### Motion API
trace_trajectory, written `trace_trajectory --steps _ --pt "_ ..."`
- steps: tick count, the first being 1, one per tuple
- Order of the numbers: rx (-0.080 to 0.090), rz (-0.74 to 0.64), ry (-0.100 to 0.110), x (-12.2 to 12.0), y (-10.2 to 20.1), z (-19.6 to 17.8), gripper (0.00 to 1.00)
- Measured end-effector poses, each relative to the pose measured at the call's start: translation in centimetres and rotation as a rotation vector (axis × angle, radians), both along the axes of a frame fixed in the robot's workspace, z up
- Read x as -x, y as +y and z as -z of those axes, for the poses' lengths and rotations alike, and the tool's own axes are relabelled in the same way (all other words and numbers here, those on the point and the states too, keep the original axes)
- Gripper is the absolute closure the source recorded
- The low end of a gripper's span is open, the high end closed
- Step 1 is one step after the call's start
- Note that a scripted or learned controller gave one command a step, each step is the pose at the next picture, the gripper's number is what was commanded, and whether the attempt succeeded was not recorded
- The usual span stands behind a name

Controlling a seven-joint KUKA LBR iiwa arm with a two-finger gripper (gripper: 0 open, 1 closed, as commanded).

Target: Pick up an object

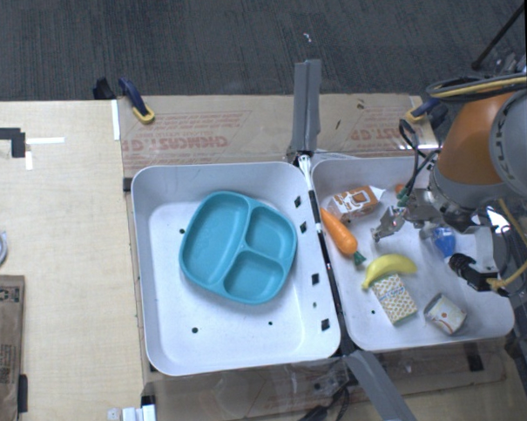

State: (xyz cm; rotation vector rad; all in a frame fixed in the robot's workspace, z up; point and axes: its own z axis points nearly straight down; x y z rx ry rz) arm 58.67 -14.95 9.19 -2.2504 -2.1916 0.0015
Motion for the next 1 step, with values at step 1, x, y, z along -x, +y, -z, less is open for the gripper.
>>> trace_trajectory --steps 1 --pt "0.000 0.004 0.000 0.01 -0.13 -0.93 1.00"
